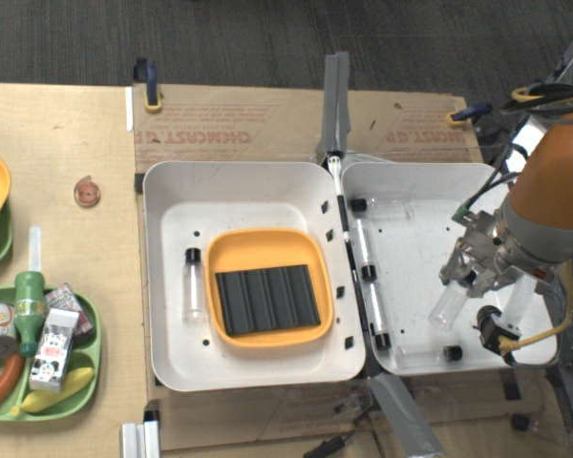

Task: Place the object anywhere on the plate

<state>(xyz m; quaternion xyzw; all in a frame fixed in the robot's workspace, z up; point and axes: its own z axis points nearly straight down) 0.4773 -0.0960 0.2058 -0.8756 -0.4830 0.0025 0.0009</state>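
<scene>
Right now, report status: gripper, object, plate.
Gripper over right bin, at a clear tube; grip unclear. Plate in left bin, dark ridged block on it. Second tube beside plate.

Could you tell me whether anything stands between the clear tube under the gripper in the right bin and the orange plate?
The raised rims where the two bins meet lie between the clear tube by the gripper and the orange plate. A dark ridged block covers much of the plate, leaving its rim bare.

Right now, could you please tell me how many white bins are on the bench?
2: the left bin, which holds the orange plate, and the right bin, directly beside it.
</scene>
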